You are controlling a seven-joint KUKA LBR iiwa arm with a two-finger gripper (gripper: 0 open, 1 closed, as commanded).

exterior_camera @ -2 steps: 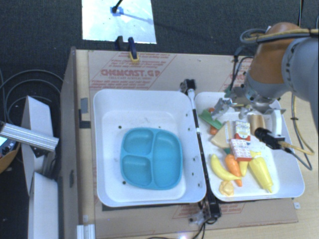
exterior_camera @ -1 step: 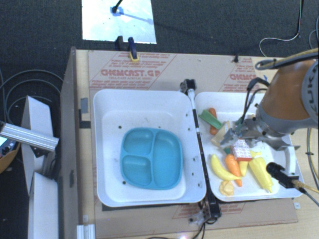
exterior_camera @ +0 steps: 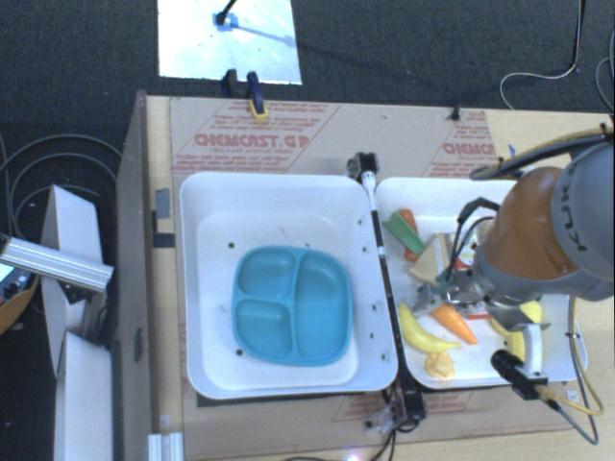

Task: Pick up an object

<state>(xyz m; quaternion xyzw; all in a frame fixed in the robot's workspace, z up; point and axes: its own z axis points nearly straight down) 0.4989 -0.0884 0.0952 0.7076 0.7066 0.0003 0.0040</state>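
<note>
Carrot [exterior_camera: 458,325] in the right bin [exterior_camera: 452,188], lying on a slant near the front wall, blunt end up towards the gripper [exterior_camera: 450,294], tip pointing down and to the right. The gripper sits right at that blunt end, seemingly touching or just above it; open or closed, I cannot tell, the metal parts blur together under the wrist. Nothing is plainly gripped. Just left of the carrot lies a banana [exterior_camera: 421,329], curved along the bin's left side, and below the two sits a small yellow scrap [exterior_camera: 440,363] near the front wall. Farther back there's a beige wedge [exterior_camera: 432,255] just beside the gripper, and behind it a green-and-orange piece [exterior_camera: 404,229] close to the left wall. The arm [exterior_camera: 528,233], orange band showing, covers the right half of this bin, with another yellow piece [exterior_camera: 528,313] peeking out beneath it. Over in the left bin [exterior_camera: 207,257], a blue tray [exterior_camera: 293,305] with three compartments lies flat. Both bins rest on a cardboard sheet [exterior_camera: 288,133].
</note>
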